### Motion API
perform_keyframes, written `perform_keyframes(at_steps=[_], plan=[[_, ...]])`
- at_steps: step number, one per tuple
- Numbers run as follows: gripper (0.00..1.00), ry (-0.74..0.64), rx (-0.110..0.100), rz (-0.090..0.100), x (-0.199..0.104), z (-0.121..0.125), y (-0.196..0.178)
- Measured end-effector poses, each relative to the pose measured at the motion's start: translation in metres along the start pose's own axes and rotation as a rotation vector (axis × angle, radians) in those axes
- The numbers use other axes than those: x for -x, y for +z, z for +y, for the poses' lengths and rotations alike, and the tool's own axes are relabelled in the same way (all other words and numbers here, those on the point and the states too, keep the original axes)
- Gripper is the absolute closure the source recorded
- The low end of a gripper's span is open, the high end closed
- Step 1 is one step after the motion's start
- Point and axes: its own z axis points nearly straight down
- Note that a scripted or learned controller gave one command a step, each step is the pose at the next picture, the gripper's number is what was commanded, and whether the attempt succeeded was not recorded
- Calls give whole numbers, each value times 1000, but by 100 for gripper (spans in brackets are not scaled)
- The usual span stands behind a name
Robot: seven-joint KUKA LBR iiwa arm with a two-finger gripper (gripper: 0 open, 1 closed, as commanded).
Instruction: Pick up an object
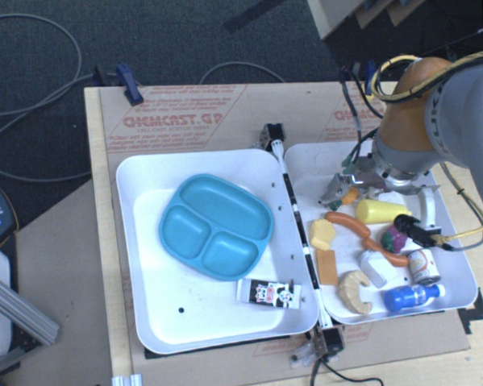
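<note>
Toys crowded the right bin (464, 275): a yellow cylinder (381, 211) near its far middle, an orange sausage (350, 223) just in front of it, a pale yellow block (323, 233) toward the bin's left wall, and an orange slab (327, 266) below that. A purple and green piece (396, 240) lay beside a black part of the arm's tooling. Nearer the front sat a croissant (356, 291), a white block (373, 268), a small can (424, 266) and a blue bottle (412, 297) lying on its side.

The gripper (344, 189) was down at the far end of that bin, close to the yellow cylinder, with a small orange bit showing just beside it. From this angle it could not be told how far apart the fingers stood, or whether anything sat between them.

The left bin (150, 298) held a blue divided plate (216, 226), lying flat near the middle, and a small black-and-white carton (268, 292) near its front right corner. A blue clamp (128, 83) sat at the far left corner of the bench board (181, 115).
</note>
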Motion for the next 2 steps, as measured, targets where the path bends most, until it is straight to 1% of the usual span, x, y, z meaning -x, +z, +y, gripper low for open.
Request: perform_keyframes(at_steps=[1, 2], plan=[[0, 1, -7, 2, -16, -44, 2], [0, 0, -4, 2, -13, -96, 2]])
